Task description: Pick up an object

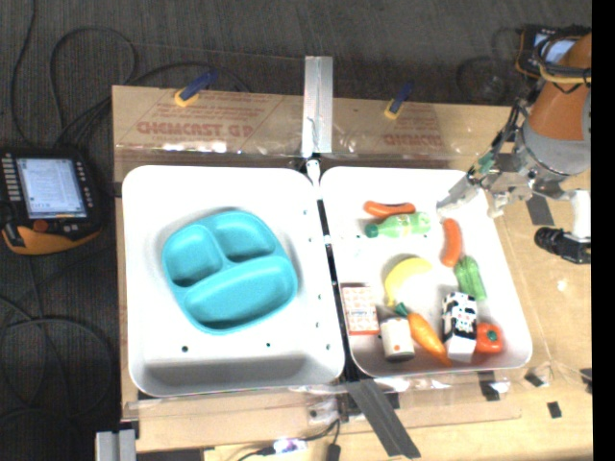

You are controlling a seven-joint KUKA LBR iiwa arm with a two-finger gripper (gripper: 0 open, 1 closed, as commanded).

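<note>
desk (144,113): brown top, two white bins side by side
left bin (144,257): holds teal divided plate (231,269), tilted
right bin (514,305): toy food scattered inside
arm (559,113): grey with orange band, at far right corner of right bin
gripper (471,192): over bin's far right rim; fingers open narrow, nothing between them
banana (405,275): bin centre
green bottle (399,226): just below orange sausage (388,207), far end
red-orange pepper (450,241): near gripper
cucumber (470,277): right side
carrot (426,336): near end, beside cow-print carton (459,317), white cup (395,339)
</note>
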